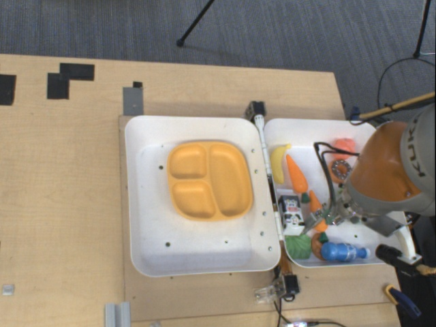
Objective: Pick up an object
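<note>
Here we see the claw [320, 218] low in the right bin [354, 129]; we cannot tell its state. Around it lie a carrot [296, 173], a banana [278, 159], a green object [297, 245] and a blue bottle [343, 252]. The left bin [146, 203] holds a yellow divided plate [208, 180], on the desk [61, 203].

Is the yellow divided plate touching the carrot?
Apart. The camera view shows the yellow divided plate in the left bin; the carrot lies in the right bin, the bin walls between them.
</note>
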`<state>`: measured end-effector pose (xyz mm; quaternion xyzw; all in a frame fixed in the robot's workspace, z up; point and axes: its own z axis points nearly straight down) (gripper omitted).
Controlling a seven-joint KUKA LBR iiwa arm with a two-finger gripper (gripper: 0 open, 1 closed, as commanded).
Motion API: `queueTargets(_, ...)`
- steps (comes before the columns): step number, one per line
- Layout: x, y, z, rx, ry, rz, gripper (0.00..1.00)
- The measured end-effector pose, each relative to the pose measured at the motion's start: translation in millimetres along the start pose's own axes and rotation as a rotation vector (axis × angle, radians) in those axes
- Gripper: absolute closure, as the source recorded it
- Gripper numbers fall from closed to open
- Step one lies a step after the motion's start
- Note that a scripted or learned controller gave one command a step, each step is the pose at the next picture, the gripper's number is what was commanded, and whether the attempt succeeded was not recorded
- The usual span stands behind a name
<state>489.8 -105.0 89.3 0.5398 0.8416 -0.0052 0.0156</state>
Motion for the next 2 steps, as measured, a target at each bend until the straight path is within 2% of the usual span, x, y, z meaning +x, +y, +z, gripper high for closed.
queueTargets(1,10.4,4.4,2.0,0.006,0.022,0.491,0.0)
queueTargets(2,9.6,6.0,-8.7,0.002,0.021,0.484,1.0)
